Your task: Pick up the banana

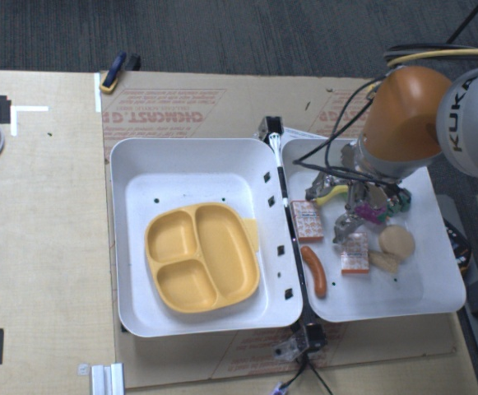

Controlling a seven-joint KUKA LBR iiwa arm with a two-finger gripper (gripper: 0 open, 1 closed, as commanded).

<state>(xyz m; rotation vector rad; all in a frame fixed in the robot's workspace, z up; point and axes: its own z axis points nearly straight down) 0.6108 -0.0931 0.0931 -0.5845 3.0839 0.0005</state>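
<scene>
The banana (331,193) shows as a short yellow curve in the right bin (436,295), mostly hidden under the arm's wrist. My gripper (355,219) hangs over the middle of that bin, just right of and below the banana's visible end. Its dark fingers point down among the items beside a purple and green piece (376,211). I cannot see anything held between them.
The right bin also holds two red-and-white packets (308,220) (355,255), a sausage (314,271), a round tan biscuit (396,241) and a tan piece (384,261). In the left bin (132,286) lies a yellow divided plate (202,256). Cables run off the wrist.
</scene>
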